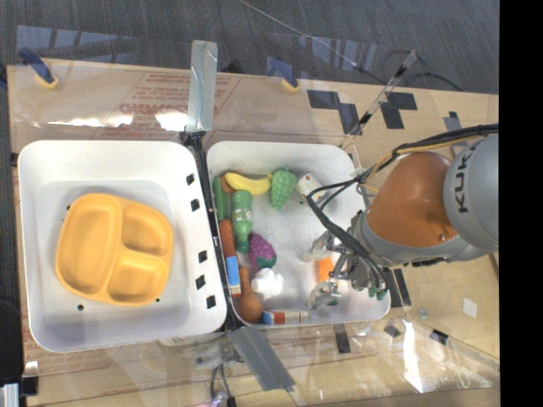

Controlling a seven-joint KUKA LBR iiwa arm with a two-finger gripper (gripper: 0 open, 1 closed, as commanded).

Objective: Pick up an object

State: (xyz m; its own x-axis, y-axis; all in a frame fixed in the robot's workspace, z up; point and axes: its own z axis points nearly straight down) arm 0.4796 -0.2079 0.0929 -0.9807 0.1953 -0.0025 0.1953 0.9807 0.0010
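Over the right-hand bin (293, 155) the grey KUKA arm (424, 206) reaches in from the right, its orange band bulging above the wrist and black cables looping across the bin's upper right corner. The gripper (325, 270) is low in the bin's lower right part, its two pale fingers spread apart, one near an orange object (324, 269) and the other nearer the front wall. The orange object, small and partly hidden by the fingers, lies in the gap between them, but whether the fingers actually touch it cannot be told, so no firm hold is visible.

Most other items crowd the bin's left side. A yellow banana (245, 181) lies near the back wall, with a green bunch of grapes (282, 186) just beside it on the right. Below the banana a green bottle-like toy (243, 217) stands against a row of thin items along the left wall, among them a blue-and-orange tube (232, 265). A purple bunch of grapes (262, 249) sits near the middle left, a white crumpled object (269, 283) just below it, and a brown rounded item (249, 307) in the front left corner. A marker-like stick (285, 316) lies along the front wall.

To the left, the second white bin (51, 164) holds a yellow divided plate (114, 248) with three compartments.
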